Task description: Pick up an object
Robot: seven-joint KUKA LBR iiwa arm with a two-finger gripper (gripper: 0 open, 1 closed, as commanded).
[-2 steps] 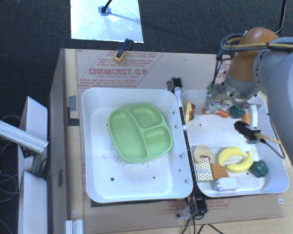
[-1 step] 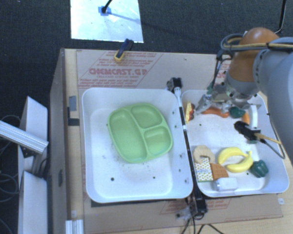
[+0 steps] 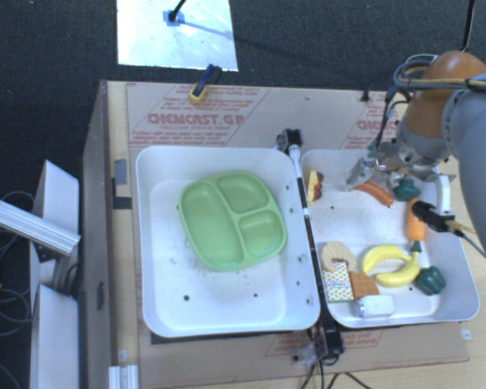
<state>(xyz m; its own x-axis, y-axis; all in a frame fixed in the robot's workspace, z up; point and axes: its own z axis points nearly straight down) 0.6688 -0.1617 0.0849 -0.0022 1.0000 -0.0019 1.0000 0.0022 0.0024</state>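
The gripper (image 3: 371,171) hangs low over the far edge of the right bin (image 3: 462,298); whether it is wide or narrow I cannot tell. Just beside it lies an orange carrot-like piece (image 3: 378,193), its long axis slanting from the far-left down toward the near-right edge. A green divided tray (image 3: 231,220) sits in the left bin (image 3: 162,298).

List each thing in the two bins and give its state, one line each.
Green plate: flat in the left bin.
Banana: lying in the right bin.
Carrot: lying by the right wall.
Gripper: low over the right bin's far end.
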